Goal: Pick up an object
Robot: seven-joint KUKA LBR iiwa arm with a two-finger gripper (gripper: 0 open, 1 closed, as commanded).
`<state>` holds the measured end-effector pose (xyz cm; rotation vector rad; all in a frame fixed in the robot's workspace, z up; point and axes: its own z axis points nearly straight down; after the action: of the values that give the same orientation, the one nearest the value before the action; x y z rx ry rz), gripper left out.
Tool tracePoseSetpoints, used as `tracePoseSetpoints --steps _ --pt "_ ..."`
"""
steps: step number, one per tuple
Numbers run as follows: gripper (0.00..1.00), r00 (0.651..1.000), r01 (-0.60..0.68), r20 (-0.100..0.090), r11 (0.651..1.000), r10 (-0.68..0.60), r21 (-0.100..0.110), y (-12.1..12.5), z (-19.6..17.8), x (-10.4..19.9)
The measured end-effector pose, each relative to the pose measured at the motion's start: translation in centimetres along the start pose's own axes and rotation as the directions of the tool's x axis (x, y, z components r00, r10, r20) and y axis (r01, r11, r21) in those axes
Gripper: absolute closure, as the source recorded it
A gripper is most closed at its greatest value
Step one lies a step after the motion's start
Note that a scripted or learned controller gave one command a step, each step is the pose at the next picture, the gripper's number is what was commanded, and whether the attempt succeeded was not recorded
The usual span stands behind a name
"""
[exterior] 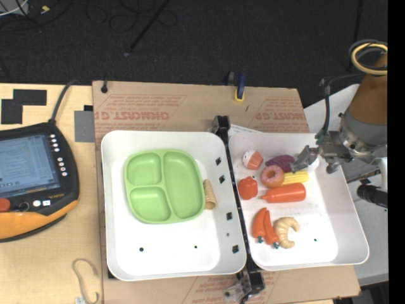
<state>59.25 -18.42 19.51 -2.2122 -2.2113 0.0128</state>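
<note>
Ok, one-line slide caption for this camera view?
Gripper poised over right bin of toy food; green tray sits in left bin.

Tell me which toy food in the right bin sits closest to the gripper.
The yellow corn, just beside the gripper; the other toys lie farther left or lower.

Even overhead light, soft picture, dark upper frame.

The two white bins (166, 258) are brightly and evenly lit with only faint shadows at their walls. The top of the frame falls into near-black. Detail is soft and grainy throughout; the arm (367, 106) at right is slightly blurred.
</note>
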Motion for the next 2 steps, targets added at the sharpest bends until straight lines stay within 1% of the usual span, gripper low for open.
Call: tracePoseSetpoints --steps 1,2 --pt "0.0 1.0 0.001 0.003 1.0 -0.001 -0.013 0.3 -0.7 0.0" --pt "0.0 1.0 0.007 0.002 1.0 -0.007 -0.009 1.1 3.9 0.3"
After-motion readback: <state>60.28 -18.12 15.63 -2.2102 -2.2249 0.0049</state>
